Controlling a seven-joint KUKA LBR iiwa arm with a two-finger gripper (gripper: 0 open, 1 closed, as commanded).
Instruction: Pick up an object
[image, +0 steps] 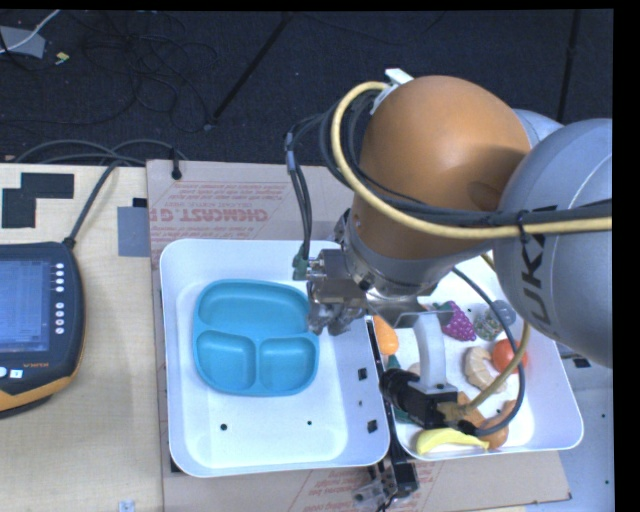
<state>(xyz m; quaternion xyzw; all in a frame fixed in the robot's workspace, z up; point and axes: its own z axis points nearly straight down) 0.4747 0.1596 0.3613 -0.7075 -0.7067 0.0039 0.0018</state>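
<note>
The blue divided plate (250, 340) is the biggest thing here worth lifting, lying flat in the left bin (175, 400) toward its far side, with bare white floor on the near side. The arm (440, 150) looms over the shared wall between the two bins, its bulk hiding the far half of the right bin (570, 425). Whether the jaws are wide or narrow I cannot tell from where I stand. The plate looks awkward to me: shallow, flat, and only its thin rim offers a pinch. The small things in the right bin seem better bets. The yellow banana (445, 440) lies near the front wall, the purple grapes (459, 322) farther back, and an orange piece (385, 340) just beside the dividing wall. I'd come straight down on one that stands apart. The pieces there crowd each other, and the walls leave little room to close on the banana or the orange piece.
</note>
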